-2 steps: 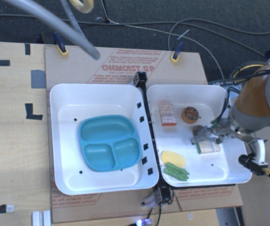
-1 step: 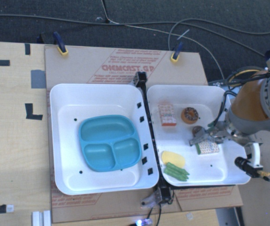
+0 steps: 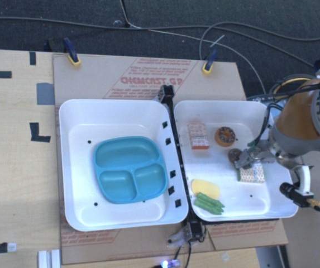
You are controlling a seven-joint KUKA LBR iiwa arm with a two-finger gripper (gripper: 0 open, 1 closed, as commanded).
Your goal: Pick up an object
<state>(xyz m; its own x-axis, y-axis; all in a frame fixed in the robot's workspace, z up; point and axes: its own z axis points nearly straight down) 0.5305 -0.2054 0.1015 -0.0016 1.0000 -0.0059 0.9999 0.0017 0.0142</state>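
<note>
A: Left bin [image 3: 70, 149] first: a blue divided tray [image 3: 130, 169] sits in its middle.

B: Over to the right bin [image 3: 260, 108]: a small packet [image 3: 197, 135], yellow piece [image 3: 205, 188] touching green beans [image 3: 209, 204], a brown round thing [image 3: 225, 135].

A: And the gripper [image 3: 242, 161]?

B: Low over a patterned packet [image 3: 253, 175] at the bin's right side, arm [image 3: 296, 121] above. Grip state, can't tell.

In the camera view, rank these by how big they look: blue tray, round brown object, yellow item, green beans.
Largest to smallest:
1. blue tray, by far
2. yellow item and green beans, too alike to rank
3. round brown object
</note>
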